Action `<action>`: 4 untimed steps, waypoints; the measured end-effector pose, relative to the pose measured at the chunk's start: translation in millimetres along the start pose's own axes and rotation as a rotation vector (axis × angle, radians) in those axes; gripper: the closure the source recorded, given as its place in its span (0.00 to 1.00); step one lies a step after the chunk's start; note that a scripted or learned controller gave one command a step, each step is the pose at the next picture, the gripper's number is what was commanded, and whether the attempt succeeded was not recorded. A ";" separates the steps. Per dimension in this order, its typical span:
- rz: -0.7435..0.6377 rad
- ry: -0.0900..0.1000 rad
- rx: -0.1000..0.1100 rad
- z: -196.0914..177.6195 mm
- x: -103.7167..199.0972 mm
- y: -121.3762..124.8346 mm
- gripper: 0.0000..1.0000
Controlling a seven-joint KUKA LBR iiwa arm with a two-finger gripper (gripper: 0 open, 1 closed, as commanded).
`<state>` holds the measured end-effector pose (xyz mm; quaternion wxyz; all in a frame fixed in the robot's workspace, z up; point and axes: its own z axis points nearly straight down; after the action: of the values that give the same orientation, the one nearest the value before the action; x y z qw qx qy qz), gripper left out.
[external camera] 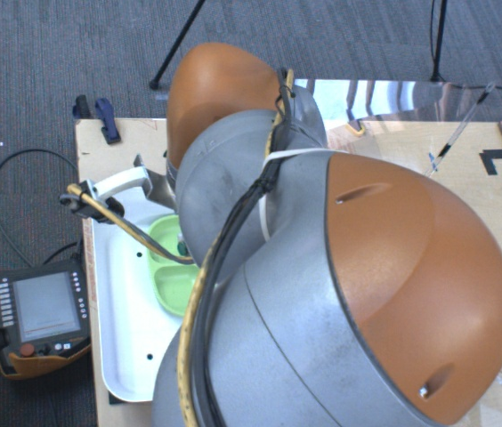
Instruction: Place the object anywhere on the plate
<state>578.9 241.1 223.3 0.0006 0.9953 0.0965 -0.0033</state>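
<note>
- The arm [340,274], grey with orange caps, fills the middle and right and hides much of the bench [126,140].
- A white bin [122,327] lies at the left.
- A green plate [169,283] sits in the bin, partly under the arm.
- The object may be hidden; the claw's state I cannot tell.

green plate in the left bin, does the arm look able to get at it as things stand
Probably yes. The arm already reaches over the white bin, directly above the green plate, with nothing visible between them. But its own bulk hides most of the plate and the gripper, so I cannot confirm.
</note>
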 end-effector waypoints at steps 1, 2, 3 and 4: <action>-0.022 0.007 0.003 -110.9 49.0 14.7 1.00; -0.010 -0.009 0.001 -111.4 49.5 18.6 1.00; -0.005 0.006 0.003 -257.0 45.8 22.4 1.00; -0.253 -0.009 -0.002 -141.4 -19.3 -8.8 1.00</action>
<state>559.1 246.3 364.8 0.0016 0.9752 0.2212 -0.0078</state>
